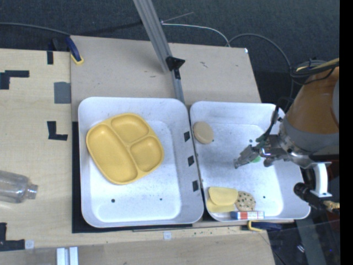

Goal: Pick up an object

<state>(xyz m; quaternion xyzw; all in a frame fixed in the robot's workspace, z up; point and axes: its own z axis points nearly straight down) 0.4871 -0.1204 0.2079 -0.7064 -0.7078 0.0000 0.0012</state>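
Two white bins sit side by side on the desk (pixel 33 104). The left bin (pixel 132 203) holds a yellow divided plate (pixel 124 147), lying flat toward its upper left. In the right bin (pixel 265 203), a tan round object (pixel 203 132) rests near the upper left corner, and a yellow piece (pixel 222 197) lies at the lower edge just beside a speckled cookie (pixel 245 201), with a marker (pixel 247 215) along the rim below them. The gripper (pixel 242 160) hangs over the middle of the right bin, apart from all these things; I cannot tell its state. A clear bottle (pixel 15 186) lies on the desk at far left.
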